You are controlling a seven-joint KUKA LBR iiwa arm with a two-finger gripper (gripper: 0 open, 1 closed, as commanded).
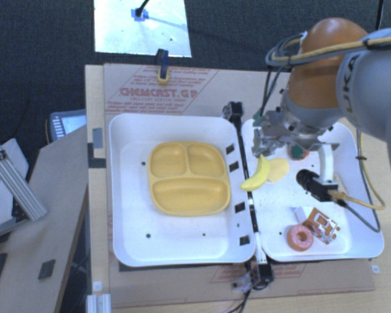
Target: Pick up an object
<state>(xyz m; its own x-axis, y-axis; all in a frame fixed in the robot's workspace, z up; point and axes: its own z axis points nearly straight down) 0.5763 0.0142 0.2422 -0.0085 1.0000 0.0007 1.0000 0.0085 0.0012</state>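
Two shallow white bins are being viewed side by side: the left bin [127, 194] and the right bin [365, 240]. Nearest, toward the right bin's front, a pink donut [300, 238] is lying just beside an orange-and-white patterned piece [322, 225], and bare floor is being left open along the front rim. Further back, the banana [257, 173] is lying close against the rim shared by the bins, so little room is being left on that side. Its upper tip is being overhung by the gripper [266, 142]. Whether the gripper is released or clenched cannot be told. A pale yellow flat piece [278, 169] is touching the banana's right side. A teal thing [298, 152] is being partly hidden under the wrist and is too small to name. In the left bin, a yellow divided plate [187, 178] is sitting mid-floor, with open floor all round. Beyond the bins, red print reading "CHEMCAST" is being shown on the cardboard [159, 91]; the rest is unclear. A yellow-and-black clamp [163, 67] is sitting at its far edge.
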